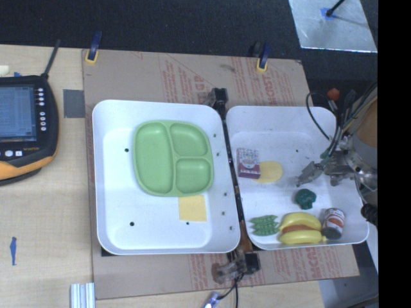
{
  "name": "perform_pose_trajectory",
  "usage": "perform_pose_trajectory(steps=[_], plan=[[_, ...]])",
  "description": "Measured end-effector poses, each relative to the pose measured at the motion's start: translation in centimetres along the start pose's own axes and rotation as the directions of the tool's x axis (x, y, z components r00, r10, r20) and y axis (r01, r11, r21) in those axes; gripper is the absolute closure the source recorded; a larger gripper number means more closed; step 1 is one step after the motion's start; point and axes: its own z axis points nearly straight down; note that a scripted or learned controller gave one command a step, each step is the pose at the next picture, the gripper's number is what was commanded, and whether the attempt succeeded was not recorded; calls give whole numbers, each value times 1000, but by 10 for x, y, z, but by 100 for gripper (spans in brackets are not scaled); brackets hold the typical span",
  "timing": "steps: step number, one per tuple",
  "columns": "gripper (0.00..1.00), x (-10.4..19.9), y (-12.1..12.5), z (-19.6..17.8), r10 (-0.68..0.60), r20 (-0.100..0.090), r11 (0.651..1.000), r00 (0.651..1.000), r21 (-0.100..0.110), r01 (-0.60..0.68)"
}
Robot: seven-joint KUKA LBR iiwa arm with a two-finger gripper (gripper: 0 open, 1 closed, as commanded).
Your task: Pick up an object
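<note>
White bins side by side, gripper over the right one.

Left bin holds a green plate and a yellow square. Right bin holds a small box, pea pod, bananas, green lump and can; the gripper hovers with fingers spread, holding nothing.

The pale wooden bench carries a brown cardboard sheet at its centre. On the cardboard sit two shallow white bins, the left bin at nine o'clock touching the right bin at three. An orange-and-grey handheld control pendant rests at far nine o'clock.
</note>
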Motion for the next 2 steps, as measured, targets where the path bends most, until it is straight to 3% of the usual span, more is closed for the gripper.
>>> perform_pose_trajectory(steps=[1, 2], plan=[[0, 14, -21, 23, -1, 0, 1000, 1000, 0, 1], [100, 13, -21, 13, -2, 0, 1000, 1000, 1, 2]])
